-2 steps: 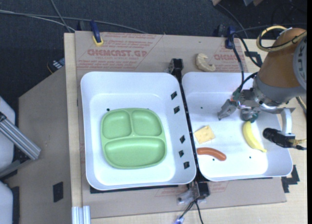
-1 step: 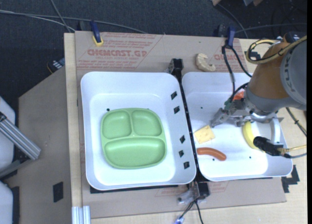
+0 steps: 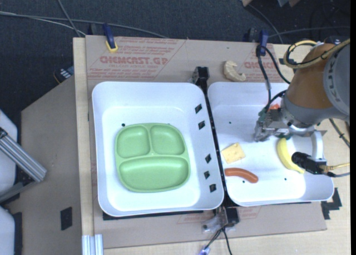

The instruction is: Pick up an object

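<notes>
In the right bin [image 3: 239, 101] lie a yellow cheese wedge [image 3: 232, 153], a red sausage [image 3: 241, 175] and a yellow banana [image 3: 286, 153]. My gripper [image 3: 269, 130] hangs over the bin's middle, just left of the banana and up and right of the cheese. The wrist covers its fingers from above, and nothing shows between them.
The left bin [image 3: 105, 109] holds a green divided plate [image 3: 152, 156]. A beige scrap [image 3: 234, 71] lies on the cardboard behind the right bin. Black clips run along the rim between the bins. Cables trail by the arm at the right.
</notes>
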